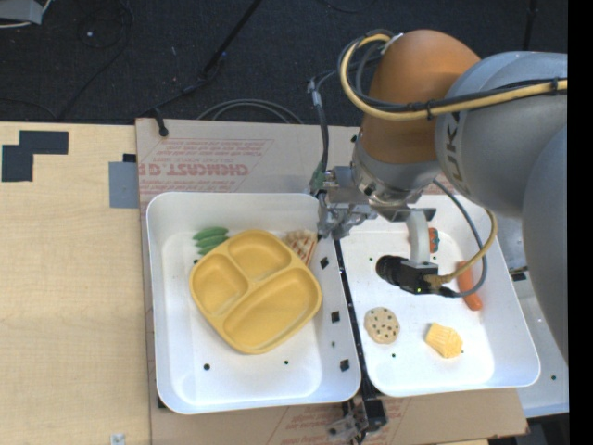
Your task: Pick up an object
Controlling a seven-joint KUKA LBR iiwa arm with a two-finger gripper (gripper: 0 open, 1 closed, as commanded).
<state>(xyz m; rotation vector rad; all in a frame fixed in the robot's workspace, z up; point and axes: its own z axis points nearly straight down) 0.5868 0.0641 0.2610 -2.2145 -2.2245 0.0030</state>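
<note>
Cookie (pixel 382 324) lies in plain sight; arm hides the hand (pixel 332 222)

The bench (pixel 65 295) bears 2 white bins (pixel 176 360), side by side on cardboard (pixel 213 160)

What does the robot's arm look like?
The arm is big, round and grey, with a shiny orange band like a ball above the wrist. A yellow cable loops around it, and thin black wires hang beside it. Dark letters mark the grey shell. The gripper is small grey metal.
</note>
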